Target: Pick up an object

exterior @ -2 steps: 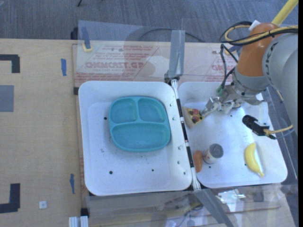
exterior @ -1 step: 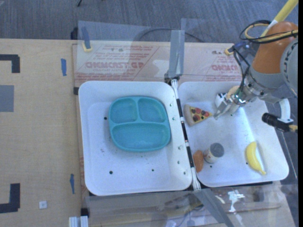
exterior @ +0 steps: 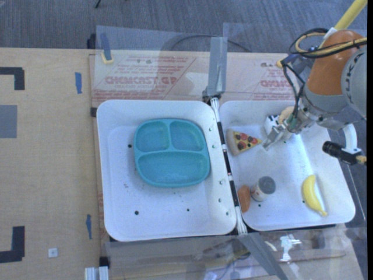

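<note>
In the right bin, a toy pizza slice lies near the left wall. A yellow banana rests toward the right front corner. A small grey can stands beside an orange-brown sausage at the front left. My gripper hangs low over the bin's back part, just right of the pizza slice, with its tip pointing down and left. A small white and blue object sits right behind the gripper, partly hidden by it.
A teal divided plate lies in the left bin. A ridge separates the two bins. The arm's orange band and cables hang over the right bin's back right corner.
</note>
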`<state>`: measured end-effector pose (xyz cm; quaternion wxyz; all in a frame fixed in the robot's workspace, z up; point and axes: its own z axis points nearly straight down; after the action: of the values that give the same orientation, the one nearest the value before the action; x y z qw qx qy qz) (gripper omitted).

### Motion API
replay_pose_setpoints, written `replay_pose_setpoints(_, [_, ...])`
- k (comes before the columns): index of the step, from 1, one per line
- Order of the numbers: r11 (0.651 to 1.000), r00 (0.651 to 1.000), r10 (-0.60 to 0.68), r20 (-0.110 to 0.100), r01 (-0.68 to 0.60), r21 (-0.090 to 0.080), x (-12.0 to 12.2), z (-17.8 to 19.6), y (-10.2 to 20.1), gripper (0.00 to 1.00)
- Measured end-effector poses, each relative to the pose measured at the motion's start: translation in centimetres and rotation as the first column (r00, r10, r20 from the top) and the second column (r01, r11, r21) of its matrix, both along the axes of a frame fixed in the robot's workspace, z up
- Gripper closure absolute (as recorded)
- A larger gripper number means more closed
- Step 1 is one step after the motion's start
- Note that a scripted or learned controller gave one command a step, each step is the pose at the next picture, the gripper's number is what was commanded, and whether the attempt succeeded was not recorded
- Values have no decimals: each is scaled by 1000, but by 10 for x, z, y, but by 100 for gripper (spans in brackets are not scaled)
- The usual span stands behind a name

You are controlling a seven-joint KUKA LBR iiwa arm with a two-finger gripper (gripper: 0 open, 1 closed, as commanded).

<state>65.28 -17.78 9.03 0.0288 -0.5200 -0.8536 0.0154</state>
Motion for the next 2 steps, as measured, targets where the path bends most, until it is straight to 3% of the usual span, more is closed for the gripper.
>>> replay_pose_setpoints(2, [1000, 1000, -16, 3, 16, -5, 0, 0, 2, 0])
